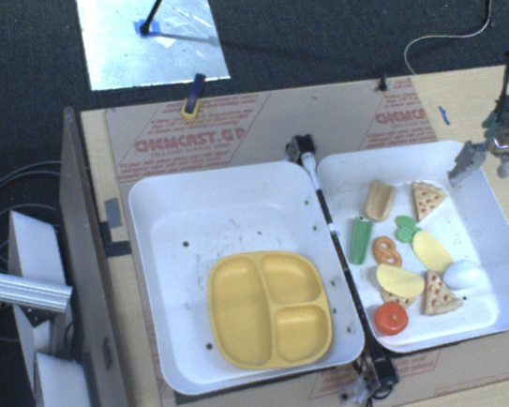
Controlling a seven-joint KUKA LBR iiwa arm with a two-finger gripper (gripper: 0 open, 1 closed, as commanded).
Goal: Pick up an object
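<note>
The right bin [506, 236] holds several toy foods: a tan bread roll [379, 198], two pizza slices [427, 198] [436, 294], a green pickle [361, 239], a pretzel [386, 249], a yellow piece [431, 252], a white egg [464, 275] and a red tomato [391, 318]. My gripper [485, 163] hangs over the bin's upper right corner, up and to the right of the nearer pizza slice. Its fingers are spread open and nothing sits between them.
The left bin [172, 220] carries a yellow divided plate [270, 307]. A black divider [333, 233] runs between the two bins. Both bins rest on a cardboard sheet [252, 122]. A grey plate [149, 33] lies on the dark floor behind, and a cable [457, 35] trails at the upper right.
</note>
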